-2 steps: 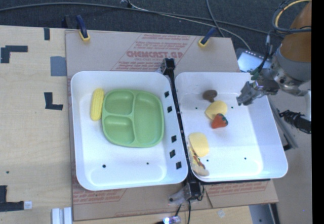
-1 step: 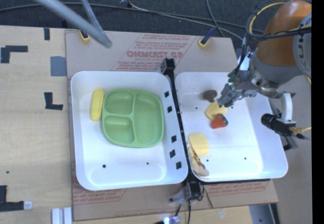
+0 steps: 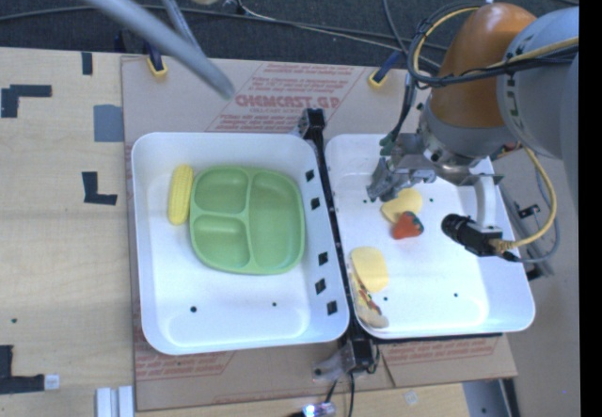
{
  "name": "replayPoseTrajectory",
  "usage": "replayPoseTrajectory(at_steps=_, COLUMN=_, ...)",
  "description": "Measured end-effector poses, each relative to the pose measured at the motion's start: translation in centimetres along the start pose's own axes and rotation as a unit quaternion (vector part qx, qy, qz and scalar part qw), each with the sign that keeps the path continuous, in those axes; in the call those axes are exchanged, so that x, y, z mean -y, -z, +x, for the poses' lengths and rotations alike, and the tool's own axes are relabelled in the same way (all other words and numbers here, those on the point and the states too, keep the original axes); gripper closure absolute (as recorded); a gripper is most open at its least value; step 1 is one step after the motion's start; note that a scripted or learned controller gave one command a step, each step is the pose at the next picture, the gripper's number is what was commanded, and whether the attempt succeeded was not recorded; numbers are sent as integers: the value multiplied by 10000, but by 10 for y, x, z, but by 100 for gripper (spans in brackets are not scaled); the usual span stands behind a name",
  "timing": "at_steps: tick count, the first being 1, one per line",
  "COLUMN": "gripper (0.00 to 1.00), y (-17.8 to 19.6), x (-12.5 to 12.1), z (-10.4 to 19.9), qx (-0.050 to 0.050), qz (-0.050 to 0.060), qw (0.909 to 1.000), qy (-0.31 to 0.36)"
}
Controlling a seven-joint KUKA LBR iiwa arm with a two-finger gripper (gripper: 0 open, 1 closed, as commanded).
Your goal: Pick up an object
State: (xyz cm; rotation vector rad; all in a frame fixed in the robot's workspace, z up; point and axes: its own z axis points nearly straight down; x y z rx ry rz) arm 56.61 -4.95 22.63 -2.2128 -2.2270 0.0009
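So here's where I'm at: my arm reaches in from the right, orange band up top, and my gripper is down inside the right bin, near its back-left part. From this angle it's just a dark grey clump pointing down and to the left, and I honestly can't tell how it's set or whether anything is in it.

Right under and just beside the gripper tip sits a small yellow piece, and touching that on its lower right is a little red piece, looks like a toy strawberry or tomato, hard to say which. Those two are the closest things to me. I can't make out whether I'm actually touching the yellow one or just hanging over it.

Further toward the front of the same bin there's a pale yellow blob, and just below it, against the left wall, something tan and brownish that's too blurry to name.

The left bin has a green divided plate in the middle, lying flat, with a yellow corn cob right along its left edge, roughly upright in the picture.

Both bins sit on a cardboard sheet on the wooden bench.
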Motion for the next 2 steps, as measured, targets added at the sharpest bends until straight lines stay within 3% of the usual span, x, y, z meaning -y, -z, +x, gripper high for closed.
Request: replayPoseTrajectory(at_steps=2, gripper=100, y=-3, x=1, z=98, qx=-1, qz=-5, qw=10000, qy=2)
